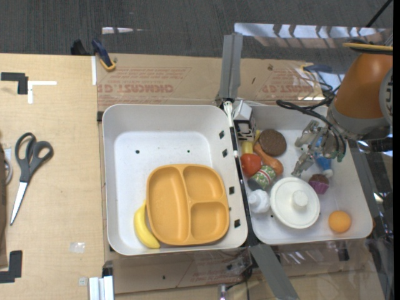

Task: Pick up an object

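My gripper [306, 150] hangs low over the back right part of the right bin [359, 192], its two metal fingers spread and only bin floor showing between them. A small blue object [324, 162] lies just right of the fingers, and a purple piece [319, 183] sits in front of it. A brown round cookie [272, 142] lies to the gripper's left. Nearer the divider are a red tomato [250, 163], an orange carrot-like piece [273, 165] and a green-labelled can [264, 177]. A white lidded bowl [295, 202] and an orange ball [339, 221] rest near the front.
The left bin [125, 142] holds an orange divided plate [187, 204] lying over a banana [144, 228]. Scissors [25, 164] lie on the wooden bench at far left. A small white bottle [257, 200] stands by the divider between the bins.
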Tool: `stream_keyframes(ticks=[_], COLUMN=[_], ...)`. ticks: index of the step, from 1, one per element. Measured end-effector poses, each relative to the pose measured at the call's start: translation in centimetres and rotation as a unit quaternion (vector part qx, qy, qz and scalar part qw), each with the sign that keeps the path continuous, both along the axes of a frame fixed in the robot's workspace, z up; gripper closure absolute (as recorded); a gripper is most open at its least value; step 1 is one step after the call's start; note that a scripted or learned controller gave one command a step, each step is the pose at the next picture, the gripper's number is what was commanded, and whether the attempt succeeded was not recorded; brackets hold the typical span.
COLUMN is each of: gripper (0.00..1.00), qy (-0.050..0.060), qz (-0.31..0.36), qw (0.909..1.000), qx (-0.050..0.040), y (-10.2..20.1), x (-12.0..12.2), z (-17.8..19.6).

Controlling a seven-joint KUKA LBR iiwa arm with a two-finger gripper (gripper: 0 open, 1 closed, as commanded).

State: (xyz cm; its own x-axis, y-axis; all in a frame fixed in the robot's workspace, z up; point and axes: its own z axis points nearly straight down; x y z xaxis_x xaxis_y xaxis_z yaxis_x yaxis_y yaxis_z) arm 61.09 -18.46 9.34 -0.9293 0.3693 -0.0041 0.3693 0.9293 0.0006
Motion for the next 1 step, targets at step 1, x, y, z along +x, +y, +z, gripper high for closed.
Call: stream_keyframes(ticks=[1], gripper=[1.00], qy=[-0.003], qz=[0.001], qw=[1.0000], qx=[-0.0013], y=[0.03], x=[0.17], z=[1.09])
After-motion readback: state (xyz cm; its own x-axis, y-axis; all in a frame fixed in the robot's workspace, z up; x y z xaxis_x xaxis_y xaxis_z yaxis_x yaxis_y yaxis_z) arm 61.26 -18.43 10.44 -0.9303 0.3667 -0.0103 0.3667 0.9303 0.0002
